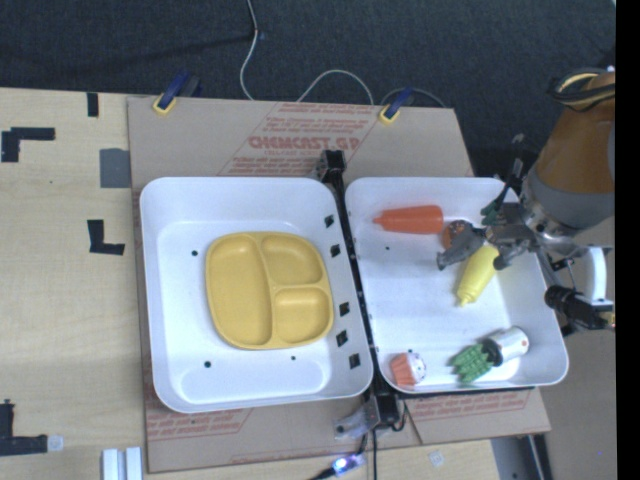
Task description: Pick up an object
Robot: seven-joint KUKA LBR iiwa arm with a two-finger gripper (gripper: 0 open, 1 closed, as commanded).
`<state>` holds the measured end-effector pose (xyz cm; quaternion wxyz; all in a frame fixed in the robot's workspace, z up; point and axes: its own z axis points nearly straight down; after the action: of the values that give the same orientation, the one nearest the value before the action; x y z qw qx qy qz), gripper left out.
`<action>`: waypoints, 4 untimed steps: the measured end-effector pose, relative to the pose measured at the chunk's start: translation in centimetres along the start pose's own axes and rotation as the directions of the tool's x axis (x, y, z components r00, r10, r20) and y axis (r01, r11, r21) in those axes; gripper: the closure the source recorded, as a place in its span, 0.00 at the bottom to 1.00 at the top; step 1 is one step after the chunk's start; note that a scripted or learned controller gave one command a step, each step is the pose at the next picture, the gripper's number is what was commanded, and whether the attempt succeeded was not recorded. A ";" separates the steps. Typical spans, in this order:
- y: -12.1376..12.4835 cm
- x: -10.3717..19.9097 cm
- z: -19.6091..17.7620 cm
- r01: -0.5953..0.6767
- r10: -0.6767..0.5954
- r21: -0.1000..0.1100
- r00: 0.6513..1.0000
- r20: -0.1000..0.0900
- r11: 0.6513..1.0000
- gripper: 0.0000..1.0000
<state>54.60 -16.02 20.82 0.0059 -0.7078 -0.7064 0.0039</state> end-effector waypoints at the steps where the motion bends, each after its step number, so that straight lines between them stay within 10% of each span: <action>1: 0.3 0.0 -0.6 0.003 -0.003 -0.012 1.000 0.002 1.000 0.00; 4: 0.5 0.8 12.4 0.003 -0.003 -0.012 1.000 0.004 1.000 0.00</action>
<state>54.92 -15.18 8.37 0.0000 -0.7067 -0.7075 0.0010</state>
